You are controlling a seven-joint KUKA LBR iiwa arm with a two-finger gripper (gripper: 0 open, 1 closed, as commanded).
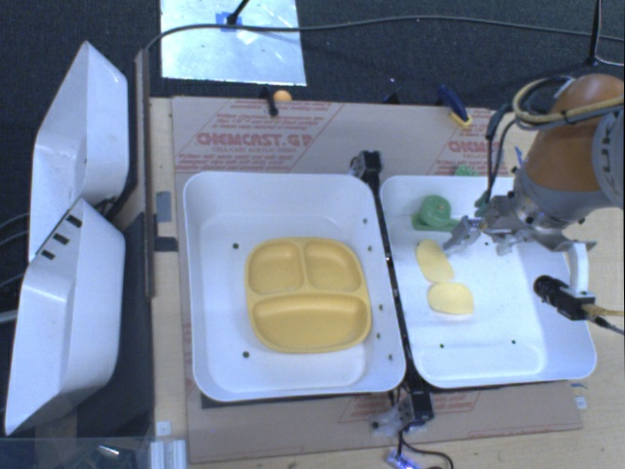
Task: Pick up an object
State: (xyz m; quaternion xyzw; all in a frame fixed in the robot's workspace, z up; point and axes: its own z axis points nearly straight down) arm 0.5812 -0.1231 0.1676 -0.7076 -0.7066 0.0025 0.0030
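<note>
I'd lower my hand (pixel 467 231) squarely over the green toy (pixel 431 210) in the right bin (pixel 508 360); its grip state I can't tell.

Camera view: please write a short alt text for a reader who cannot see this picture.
A grey robot arm with an orange band reaches from the right over the right bin, which holds a green object and two pale yellow pieces. The left bin holds a yellow divided tray. Its gripper hangs beside the green object.
</note>
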